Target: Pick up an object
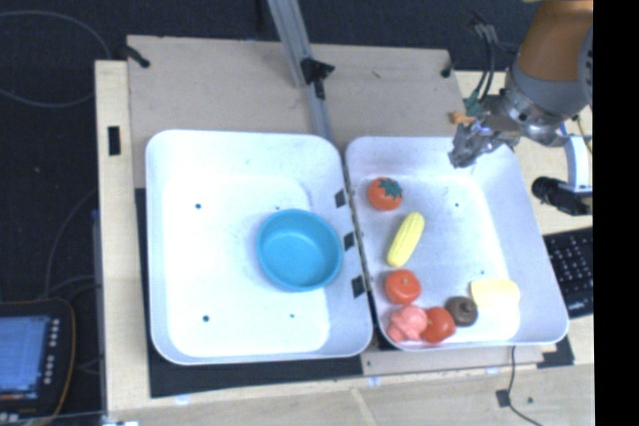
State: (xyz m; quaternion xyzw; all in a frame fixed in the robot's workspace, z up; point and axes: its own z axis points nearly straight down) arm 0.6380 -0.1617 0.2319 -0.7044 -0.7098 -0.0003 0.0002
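Dark flooring is seen surrounding a pale wooden bench point(115, 214) on which two shallow white bins are set side by side. The left bin point(200, 175) is occupied by a blue bowl point(299, 248), placed toward its right side. The right bin point(504, 224) is reached from the right by the grey arm point(554, 55), with its orange band above the wrist, and the gripper point(465, 153) is poised over the bin's upper edge; whether it is parted or closed cannot be told, and nothing is seen held in it. All candidate objects are found below and to the left of the gripper, well apart from it. A pale yellow block point(495, 295) is seen near the lower right corner, a yellow corn cob point(404, 239) lies tilted at the middle, and a red tomato with a green top point(384, 194) is nearest the gripper. An orange-red fruit point(403, 287) sits below the corn, while a pink piece point(405, 323), a small red piece point(438, 324) and a dark brown ring point(461, 310) are clustered along the lower edge. A metal pole point(285, 10) is angled above the bins. No writing can be read.
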